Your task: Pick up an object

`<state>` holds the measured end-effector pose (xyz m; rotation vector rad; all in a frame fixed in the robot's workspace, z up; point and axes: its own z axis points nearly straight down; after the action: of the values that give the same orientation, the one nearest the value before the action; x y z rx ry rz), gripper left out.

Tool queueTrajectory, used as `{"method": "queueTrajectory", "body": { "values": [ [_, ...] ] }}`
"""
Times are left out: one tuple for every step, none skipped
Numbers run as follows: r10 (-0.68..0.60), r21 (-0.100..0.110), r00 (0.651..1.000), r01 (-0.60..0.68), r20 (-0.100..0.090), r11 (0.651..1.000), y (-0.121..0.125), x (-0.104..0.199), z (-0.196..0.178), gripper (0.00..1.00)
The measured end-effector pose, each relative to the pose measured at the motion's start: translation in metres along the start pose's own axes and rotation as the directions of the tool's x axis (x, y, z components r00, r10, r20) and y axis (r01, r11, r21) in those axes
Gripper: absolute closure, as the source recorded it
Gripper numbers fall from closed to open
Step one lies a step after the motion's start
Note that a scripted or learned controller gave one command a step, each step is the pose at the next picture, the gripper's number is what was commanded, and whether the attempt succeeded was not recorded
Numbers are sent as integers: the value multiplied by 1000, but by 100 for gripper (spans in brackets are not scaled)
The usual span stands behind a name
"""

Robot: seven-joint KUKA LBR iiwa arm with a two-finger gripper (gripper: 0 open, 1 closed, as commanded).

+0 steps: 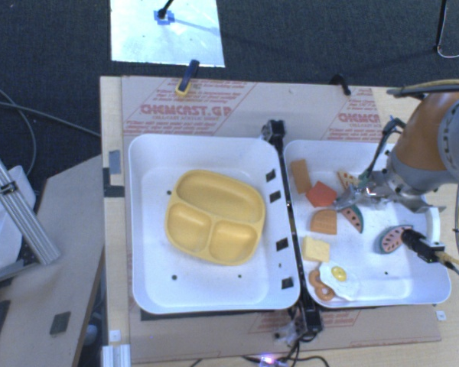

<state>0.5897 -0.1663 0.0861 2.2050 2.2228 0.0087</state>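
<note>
Reaching in over the right-hand white bin (421, 285), the grey arm with its orange band hangs low, and its gripper (357, 196) sits among a scatter of toy food. Whether the jaws are spread or closed cannot be told from where I stand; the metal parts blur together against the white floor, and nothing can be seen caught between them. Right at the jaws' tip lies a watermelon slice (354, 218), just below them, with a red wedge-shaped piece (320, 194) just beside them on the side away from the arm. A small orange piece (346, 180) rests just above the jaws. Farther off in that same direction away from the arm are a tan bread-like strip (300, 176), a rounded brown piece (323, 222), a yellow cheese square (316, 248) and, well below, a fried egg (340, 274). Behind the jaws, under the arm, lies a second watermelon slice (395, 239). The pieces are loose and close together (likely tipped in so any one could be the target), so the likeliest candidates for picking are the near watermelon slice or the red wedge. Well apart, across the divider, the left bin (149, 205) holds a yellow compartment plate (214, 215), untouched, probably there as another choice of object.
</note>
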Motion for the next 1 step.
{"method": "queueTrajectory", "body": {
  "values": [
    [3,6,1000,-3,-3,1000,-4,0,-10,100]
  ]
}}
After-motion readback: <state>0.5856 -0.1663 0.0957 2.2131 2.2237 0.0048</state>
